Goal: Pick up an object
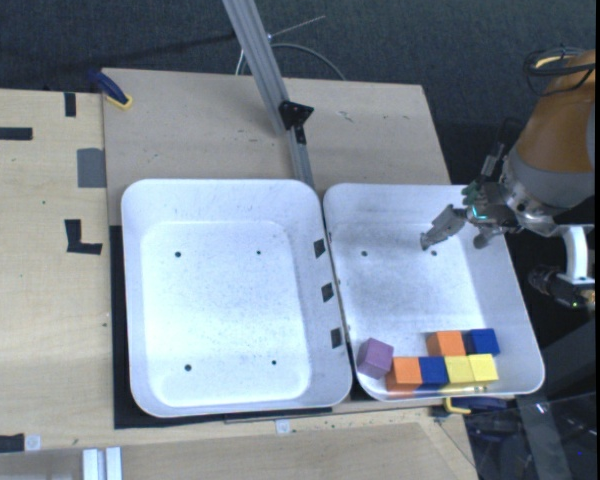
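1. Gripper [442, 230] sits over the upper part of the right bin [380, 218], near its far right wall. It points left and down into the bin. Finger spread: cannot tell, too small and blurred. Nothing visible in its grasp.
2. Bare bin floor lies directly under and around the gripper tip. No object touching it.
3. The objects are all at the near end of the same bin, well apart from the gripper. They lie toward the bottom of the camera view.
4. The cluster is a tight double row of blocks running left to right along the near wall. Orange block [446, 343] and blue block [482, 341] are in the back row. A second orange block [407, 371], second blue block [434, 370] and two yellow blocks [472, 369] are in front.
5. Purple block [376, 356] stands at the left end, turned a bit, just beside the row.
6. Judgement: the move is a travel toward the near wall, then a descent. The purple block looks the easiest pick, having free sides. The packed blocks leave little finger room.
7. Left bin [150, 208] is farther from the gripper and not relevant.
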`<state>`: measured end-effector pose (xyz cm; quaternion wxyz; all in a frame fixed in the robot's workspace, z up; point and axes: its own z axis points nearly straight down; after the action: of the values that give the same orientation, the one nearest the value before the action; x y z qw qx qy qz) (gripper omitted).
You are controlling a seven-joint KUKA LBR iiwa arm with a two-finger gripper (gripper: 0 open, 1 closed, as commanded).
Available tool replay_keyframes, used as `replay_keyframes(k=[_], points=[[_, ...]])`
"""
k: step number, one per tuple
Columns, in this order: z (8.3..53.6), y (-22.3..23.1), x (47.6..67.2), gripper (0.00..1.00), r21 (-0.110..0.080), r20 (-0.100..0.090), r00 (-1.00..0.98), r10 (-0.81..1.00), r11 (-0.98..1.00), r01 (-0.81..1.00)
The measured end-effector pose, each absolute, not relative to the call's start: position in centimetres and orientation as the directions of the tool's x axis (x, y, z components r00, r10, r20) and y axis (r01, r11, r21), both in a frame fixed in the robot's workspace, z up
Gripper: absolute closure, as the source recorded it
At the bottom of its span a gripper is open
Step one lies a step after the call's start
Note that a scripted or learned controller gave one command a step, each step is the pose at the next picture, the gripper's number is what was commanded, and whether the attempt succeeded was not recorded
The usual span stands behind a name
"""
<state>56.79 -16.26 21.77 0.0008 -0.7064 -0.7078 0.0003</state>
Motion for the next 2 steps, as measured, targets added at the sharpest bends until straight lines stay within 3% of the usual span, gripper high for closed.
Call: replay_keyframes(k=[1,2], points=[[14.7,-13.0,57.5,0.0,-0.008,0.002,-0.003,1.0,0.003,1.0],[15.7,-8.9,54.4,0.0,-0.004,0.002,-0.003,1.0,0.003,1.0]])
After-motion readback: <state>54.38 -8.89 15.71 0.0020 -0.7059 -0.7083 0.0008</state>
